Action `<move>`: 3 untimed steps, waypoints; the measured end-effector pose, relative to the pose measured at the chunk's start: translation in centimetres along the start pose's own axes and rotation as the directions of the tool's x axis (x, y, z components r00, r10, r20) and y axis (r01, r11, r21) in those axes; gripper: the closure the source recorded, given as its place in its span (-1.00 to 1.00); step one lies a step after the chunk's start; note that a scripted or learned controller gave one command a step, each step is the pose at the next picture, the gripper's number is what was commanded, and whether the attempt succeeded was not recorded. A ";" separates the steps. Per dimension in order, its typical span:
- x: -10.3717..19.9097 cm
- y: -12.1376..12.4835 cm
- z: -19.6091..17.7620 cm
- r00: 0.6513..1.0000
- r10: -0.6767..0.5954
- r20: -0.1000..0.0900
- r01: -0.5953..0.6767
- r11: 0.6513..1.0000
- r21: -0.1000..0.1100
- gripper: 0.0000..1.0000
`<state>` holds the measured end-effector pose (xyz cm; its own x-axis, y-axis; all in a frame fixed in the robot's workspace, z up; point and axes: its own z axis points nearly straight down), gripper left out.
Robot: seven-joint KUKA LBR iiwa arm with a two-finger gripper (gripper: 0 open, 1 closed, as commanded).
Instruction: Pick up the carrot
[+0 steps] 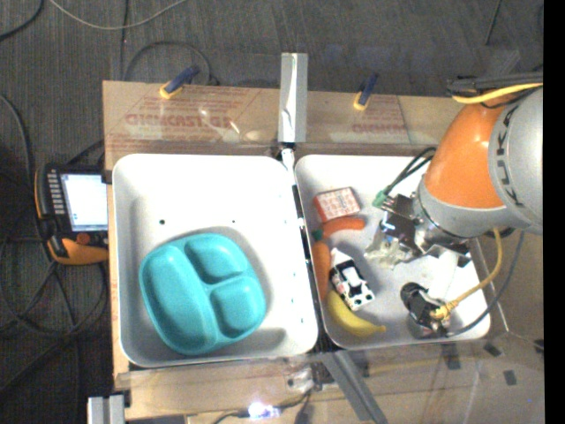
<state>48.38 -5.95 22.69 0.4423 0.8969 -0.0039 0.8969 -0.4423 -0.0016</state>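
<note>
Grey carpet surrounds the surface (221,113). Nothing is done yet: the carrot (321,259) lies against the right bin's (481,329) wall at nine o'clock, above a banana (351,318). Whether the jaws (393,237) are open, I cannot tell; reach, grasp and lift remain.

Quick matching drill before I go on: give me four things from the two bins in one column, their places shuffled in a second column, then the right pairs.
Things:
1. carrot
2. banana
3. teal divided plate
4. small red box

Places:
A. in the left bin
B. along the right bin's left wall, lying lengthwise
C. near the right bin's front edge, curved
D. toward the back of the right bin

Pairs: 1-B, 2-C, 3-A, 4-D

The gripper hangs over the right bin, to the right of the carrot.
</note>
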 end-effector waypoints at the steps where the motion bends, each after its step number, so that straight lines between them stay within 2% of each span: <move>1: -2.7 1.2 0.1 0.912 -0.411 -0.002 0.411 0.912 0.001 1.00; 2: -3.1 1.4 1.0 1.000 -0.012 -0.001 0.012 1.000 0.003 1.00; 3: -3.8 1.7 0.5 0.986 0.170 0.000 -0.170 0.985 0.004 1.00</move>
<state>48.27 -10.11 22.16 0.5880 0.8088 -0.0040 0.8088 -0.5880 -0.0048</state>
